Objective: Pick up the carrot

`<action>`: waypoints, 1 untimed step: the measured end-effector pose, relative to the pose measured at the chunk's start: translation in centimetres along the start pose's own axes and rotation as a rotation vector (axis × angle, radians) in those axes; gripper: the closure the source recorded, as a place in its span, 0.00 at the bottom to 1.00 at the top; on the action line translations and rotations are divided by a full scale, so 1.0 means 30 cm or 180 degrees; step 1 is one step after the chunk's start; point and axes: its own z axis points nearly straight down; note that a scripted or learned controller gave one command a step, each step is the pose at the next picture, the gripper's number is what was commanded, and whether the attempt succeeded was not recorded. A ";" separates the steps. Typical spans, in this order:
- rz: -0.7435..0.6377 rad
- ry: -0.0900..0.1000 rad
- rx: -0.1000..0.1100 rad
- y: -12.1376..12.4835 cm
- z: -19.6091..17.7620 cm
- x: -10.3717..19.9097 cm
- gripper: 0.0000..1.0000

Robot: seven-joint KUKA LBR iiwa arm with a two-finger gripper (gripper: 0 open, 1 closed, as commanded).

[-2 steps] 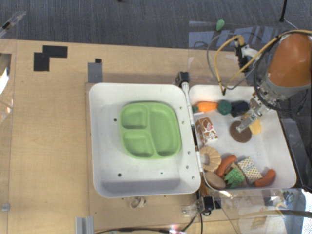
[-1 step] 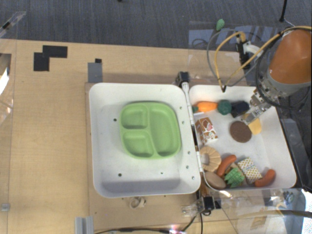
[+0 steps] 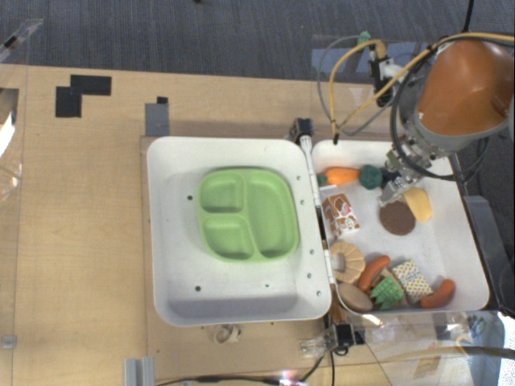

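The surface (image 3: 80,240) carries two white bins side by side. The left bin (image 3: 173,296) contains a green divided plate (image 3: 245,214). The right bin (image 3: 471,248) contains toy food. The carrot (image 3: 342,176) lies near the bin's far left corner, its green top (image 3: 370,177) pointing right. The tool (image 3: 398,185) hangs just right of that top, over a brown disc (image 3: 397,218) and beside a yellow piece (image 3: 418,204); contact with the carrot is probably absent, but the arm (image 3: 463,87) shadows this area. Sausages (image 3: 372,272) and a small card (image 3: 342,213) lie nearer the camera.

orange carrot (image 3: 341,175) with green top, lime-green plate (image 3: 245,215), white bins (image 3: 173,215)
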 end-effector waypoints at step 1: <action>0.0014 0.0000 -0.0009 0.007 0.005 0.007 0.00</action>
